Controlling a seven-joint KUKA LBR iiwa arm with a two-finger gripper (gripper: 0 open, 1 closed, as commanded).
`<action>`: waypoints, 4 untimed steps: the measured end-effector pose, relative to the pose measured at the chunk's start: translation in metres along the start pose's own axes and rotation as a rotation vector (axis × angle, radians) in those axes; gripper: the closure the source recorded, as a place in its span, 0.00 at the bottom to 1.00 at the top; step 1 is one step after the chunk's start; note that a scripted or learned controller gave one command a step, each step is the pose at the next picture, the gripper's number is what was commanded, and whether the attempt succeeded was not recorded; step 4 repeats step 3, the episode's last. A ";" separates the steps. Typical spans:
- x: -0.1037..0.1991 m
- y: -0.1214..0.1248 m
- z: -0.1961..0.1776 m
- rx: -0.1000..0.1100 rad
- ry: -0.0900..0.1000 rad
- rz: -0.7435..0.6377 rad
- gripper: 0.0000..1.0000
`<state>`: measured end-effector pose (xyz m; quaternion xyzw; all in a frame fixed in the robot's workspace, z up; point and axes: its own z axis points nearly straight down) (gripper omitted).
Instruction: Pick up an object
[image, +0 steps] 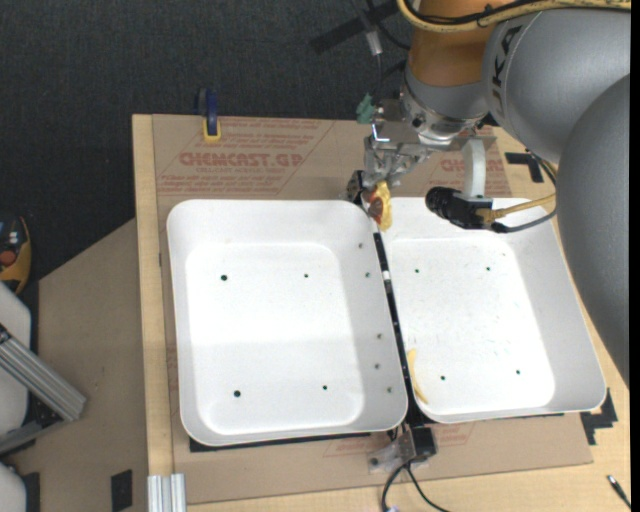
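Above the bins' far rims (300, 205), small object (379, 209) between tool (376, 192) tips

We see a bulky grey arm (570, 90) with an orange band (448, 45) above its wrist, ending in a small metallic gripper (378, 195) with thin cables.

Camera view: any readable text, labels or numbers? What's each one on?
"CHEMCAST GP": red print on the brown board under the bins, by its far edge.
A second red line beneath it: too small and blurred to read.
No readable text elsewhere.
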<state>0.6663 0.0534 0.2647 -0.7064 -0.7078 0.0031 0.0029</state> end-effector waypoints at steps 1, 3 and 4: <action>-0.116 0.000 -0.058 -0.017 -0.005 0.010 1.00; -0.005 -0.006 -0.035 -0.014 0.002 -0.003 1.00; -0.005 -0.006 -0.035 -0.014 0.002 -0.003 1.00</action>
